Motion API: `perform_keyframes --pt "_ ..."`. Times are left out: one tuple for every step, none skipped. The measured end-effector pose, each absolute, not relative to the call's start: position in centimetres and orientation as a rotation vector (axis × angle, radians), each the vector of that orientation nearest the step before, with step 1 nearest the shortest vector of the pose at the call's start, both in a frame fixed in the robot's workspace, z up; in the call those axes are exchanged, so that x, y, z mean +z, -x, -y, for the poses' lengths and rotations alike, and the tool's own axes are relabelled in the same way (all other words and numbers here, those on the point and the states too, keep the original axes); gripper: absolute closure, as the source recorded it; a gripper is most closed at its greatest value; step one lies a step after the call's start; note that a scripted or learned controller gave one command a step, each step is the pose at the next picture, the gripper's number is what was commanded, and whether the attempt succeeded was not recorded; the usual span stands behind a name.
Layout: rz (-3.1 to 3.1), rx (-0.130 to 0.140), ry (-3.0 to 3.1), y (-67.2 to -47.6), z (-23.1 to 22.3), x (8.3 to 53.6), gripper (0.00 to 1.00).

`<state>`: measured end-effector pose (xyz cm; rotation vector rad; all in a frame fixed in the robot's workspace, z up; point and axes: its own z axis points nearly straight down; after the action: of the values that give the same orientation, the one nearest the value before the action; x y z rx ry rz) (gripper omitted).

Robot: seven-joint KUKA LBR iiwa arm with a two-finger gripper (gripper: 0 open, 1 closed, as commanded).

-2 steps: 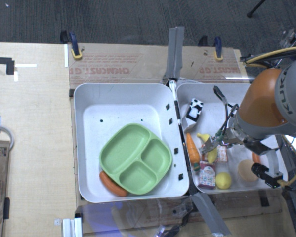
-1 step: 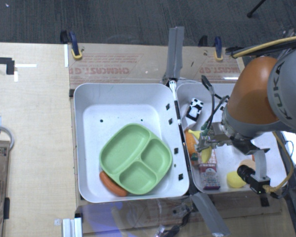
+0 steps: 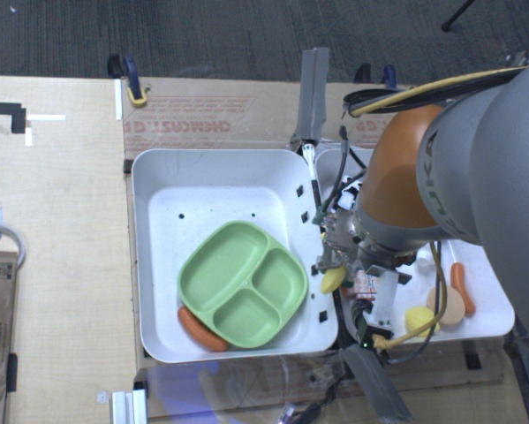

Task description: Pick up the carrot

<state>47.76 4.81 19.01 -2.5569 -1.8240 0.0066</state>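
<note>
We see the carrot (image 3: 459, 286) lying in the right bin (image 3: 498, 318), beside a yellow piece (image 3: 417, 319). The gripper (image 3: 363, 288) hangs over that bin's left side; its grasp we cannot tell. We should shift right and descend along the carrot's length.

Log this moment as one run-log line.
arm: over right bin | carrot: lying in right bin, not gripped | left bin: green plate, sausage

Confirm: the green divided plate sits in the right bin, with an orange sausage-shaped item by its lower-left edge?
Not quite. The camera view shows the green divided plate in the left bin, not the right one. The orange sausage-shaped item does lie by its lower-left edge.
</note>
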Motion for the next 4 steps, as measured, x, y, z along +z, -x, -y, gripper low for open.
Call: perform_keyframes --pt "2.046 0.007 2.384 -51.2 -3.1 27.8 1.00" --pt "1.955 0.009 2.459 -54.9 -5.0 30.2 1.00" --pt "2.183 0.009 2.256 -47.7 -5.4 27.0 1.00" --pt "1.893 0.009 2.503 -49.8 -0.4 23.0 1.00"
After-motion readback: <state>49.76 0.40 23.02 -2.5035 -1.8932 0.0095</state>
